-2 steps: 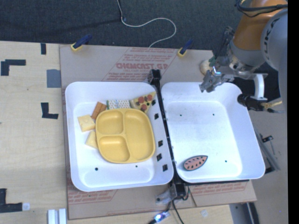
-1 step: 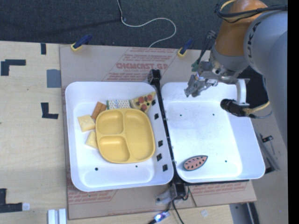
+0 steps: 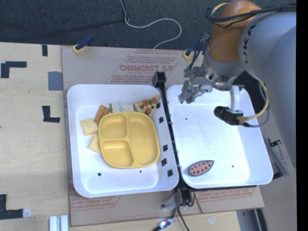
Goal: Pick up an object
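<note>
Below me I see the wooden tabletop (image 3: 29, 143), marked with black tape pieces (image 3: 48, 114) along its left part. A brown cardboard sheet (image 3: 134, 66) with red print lies flat on it, pinned at its far corners by a yellow-and-blue clamp (image 3: 83, 43) on the left and another clamp (image 3: 192, 48) on the right. Beyond the tabletop's far edge I see dark carpet (image 3: 57, 8), and across it a thin white cable (image 3: 154, 25) runs in a loose curve.
</note>
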